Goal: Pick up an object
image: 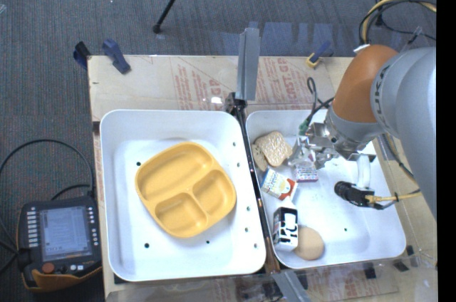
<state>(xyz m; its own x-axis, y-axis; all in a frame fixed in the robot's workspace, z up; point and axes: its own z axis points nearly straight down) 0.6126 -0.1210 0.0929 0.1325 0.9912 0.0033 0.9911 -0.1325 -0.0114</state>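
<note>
One pincer, low in the right bin, over a small pink-edged packet; open or closed: cannot tell. Packet probably light, flat, crushable, likely slippery film; best taken across its short edges. Just left: orange-and-white carton, stiffer, easier faces. Beyond: ridged tan biscuit-like piece, black-and-white carton, round tan lump. Left bin with yellow divided plate.
</note>
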